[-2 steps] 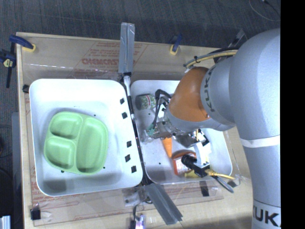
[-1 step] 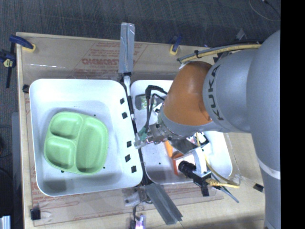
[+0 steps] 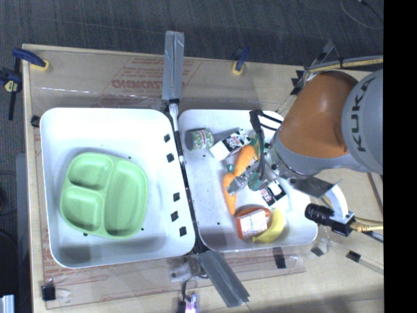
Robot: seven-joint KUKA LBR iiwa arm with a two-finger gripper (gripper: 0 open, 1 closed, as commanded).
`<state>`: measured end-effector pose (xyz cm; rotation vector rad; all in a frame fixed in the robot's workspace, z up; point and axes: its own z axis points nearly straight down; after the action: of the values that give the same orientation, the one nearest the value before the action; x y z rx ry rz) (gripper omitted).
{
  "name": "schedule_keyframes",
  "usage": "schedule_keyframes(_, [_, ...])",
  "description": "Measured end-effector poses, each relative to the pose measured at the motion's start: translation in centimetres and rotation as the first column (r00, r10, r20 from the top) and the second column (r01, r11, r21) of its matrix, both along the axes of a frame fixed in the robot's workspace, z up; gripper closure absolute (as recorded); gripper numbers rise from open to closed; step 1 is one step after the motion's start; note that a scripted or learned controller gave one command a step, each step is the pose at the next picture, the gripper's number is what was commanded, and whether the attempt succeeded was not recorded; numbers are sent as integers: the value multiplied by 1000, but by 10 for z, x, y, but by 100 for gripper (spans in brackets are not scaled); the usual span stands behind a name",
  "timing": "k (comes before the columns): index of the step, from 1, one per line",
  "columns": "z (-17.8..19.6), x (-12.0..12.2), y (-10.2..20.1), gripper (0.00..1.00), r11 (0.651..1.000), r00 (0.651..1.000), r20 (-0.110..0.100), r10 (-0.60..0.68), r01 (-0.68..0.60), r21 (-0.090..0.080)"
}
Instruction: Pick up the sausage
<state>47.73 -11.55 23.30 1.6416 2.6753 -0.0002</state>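
Gripper [image 3: 255, 175] grip state indiscernible | hung over crowded right bin [image 3: 208, 237] | left bin held smooth green tray [image 3: 104, 193].

Legible text is limited to 2 places. The grey arm housing [image 3: 368, 119] carries dark letters at the view's right edge, reading "KU", cut off by the frame. The bench [image 3: 98, 70] carries red printed lettering behind the bins, inverted and too faint to read. Labels on the small packages [image 3: 229, 142] are illegible.
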Motion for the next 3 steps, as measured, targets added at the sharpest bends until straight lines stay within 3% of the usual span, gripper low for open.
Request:
schedule_keyframes(1, [-127,36,15,100,998,998,-5,70,-70,2])
schedule_keyframes(2, [-41,0,49,100,923,923,0,384,-384,0])
schedule_keyframes(3, [-41,0,37,100,827,827,-1,562,-562,-1])
